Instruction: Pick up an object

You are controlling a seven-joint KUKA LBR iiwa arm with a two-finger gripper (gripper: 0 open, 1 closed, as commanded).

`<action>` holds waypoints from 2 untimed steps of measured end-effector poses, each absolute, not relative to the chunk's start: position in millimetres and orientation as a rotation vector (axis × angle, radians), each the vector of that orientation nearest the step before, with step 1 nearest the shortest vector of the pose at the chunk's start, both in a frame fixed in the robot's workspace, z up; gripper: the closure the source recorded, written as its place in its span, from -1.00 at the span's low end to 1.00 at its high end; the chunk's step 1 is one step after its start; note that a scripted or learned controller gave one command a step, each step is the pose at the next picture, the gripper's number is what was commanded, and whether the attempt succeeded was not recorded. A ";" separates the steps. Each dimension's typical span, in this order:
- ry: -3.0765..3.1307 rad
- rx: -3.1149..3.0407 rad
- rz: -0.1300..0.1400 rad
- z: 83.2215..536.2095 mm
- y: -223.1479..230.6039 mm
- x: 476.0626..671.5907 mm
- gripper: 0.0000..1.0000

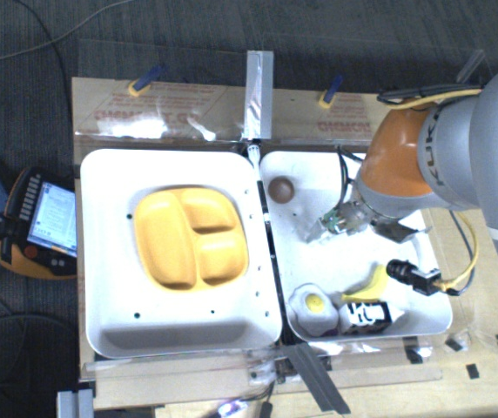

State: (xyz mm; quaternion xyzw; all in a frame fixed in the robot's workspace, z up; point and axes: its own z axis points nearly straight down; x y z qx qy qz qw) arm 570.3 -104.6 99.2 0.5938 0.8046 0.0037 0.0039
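Note:
My gripper [337, 223] hangs low over the middle of the right bin [406, 320], below the grey arm and its orange band [397, 159]. A small brown ball [280, 188] lies in that bin's far left corner, well to the left of the gripper. Along the near wall stand a white cup with a yellow top [312, 307], a yellow curved piece [366, 284] and a black packet with white print [367, 314]. None of these touches the gripper.
The left bin [110, 320] carries a big yellow divided tray [192, 236]. A metal bar [259, 85] stands at the back between the bins. A handheld screen device [44, 225] lies on the floor to the left.

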 end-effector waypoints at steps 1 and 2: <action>2.497 1.915 -0.005 181.0 -60.7 540.6 1.00; 2.559 1.830 -0.006 238.9 -82.6 563.0 1.00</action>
